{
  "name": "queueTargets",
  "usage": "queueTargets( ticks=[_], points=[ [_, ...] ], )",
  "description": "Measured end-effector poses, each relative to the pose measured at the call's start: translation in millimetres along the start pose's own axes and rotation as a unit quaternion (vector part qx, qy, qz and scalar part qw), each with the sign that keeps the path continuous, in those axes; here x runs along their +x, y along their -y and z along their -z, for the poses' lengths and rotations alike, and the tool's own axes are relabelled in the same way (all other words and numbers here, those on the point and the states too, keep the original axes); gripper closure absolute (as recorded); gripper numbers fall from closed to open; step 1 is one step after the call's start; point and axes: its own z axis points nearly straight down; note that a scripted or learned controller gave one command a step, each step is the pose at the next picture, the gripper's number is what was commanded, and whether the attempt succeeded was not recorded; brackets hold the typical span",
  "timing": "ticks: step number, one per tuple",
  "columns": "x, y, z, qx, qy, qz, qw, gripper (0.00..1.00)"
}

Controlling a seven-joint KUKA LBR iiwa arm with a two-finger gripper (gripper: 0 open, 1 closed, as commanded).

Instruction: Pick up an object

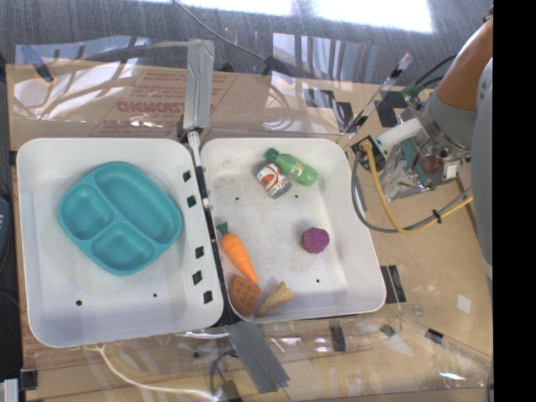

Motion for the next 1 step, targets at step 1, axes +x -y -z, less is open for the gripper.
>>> queueTargets(
  ticks=[1],
  points=[
    [90.4, -14.3, 18.0, 0.003, 0.004, 0.003, 1.0, 1.0]
  ],
)
